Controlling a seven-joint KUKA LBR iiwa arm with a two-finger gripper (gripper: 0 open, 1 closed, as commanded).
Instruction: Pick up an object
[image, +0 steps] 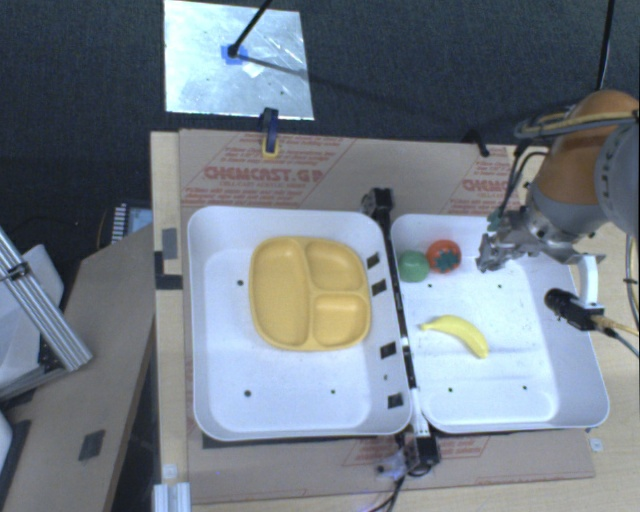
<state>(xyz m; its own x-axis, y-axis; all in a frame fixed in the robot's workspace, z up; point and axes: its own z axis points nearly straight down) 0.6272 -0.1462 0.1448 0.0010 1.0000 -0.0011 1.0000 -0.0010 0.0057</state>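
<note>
- The bench's brown cardboard sheet with red print (300, 165) lies under both bins and shows along their far edge
- The left shallow white plastic bin (225, 400) fills the middle of the view; the right shallow white plastic bin (520, 400) sits just beside it, the two joined along a black clipped seam
- The grey robot arm with an orange band (585, 150) reaches in from the right and bends down over the far right corner of the right bin
- A yellow plastic divided plate with three compartments (308, 292) lies flat in the left bin, toward its far half
- The metal two-finger gripper (492, 258) hangs low over the right bin's far part, just right of the round fruit; I cannot tell how wide its fingers stand, and nothing can be seen between them
- A yellow toy banana (457, 333) lies on the floor of the right bin near its middle, well apart from the gripper
- A red-orange round toy fruit (443, 256) rests near the right bin's far left corner, close to the gripper
- A green round toy fruit (414, 265) sits touching or just beside the red-orange one, on its left, next to the seam
</note>
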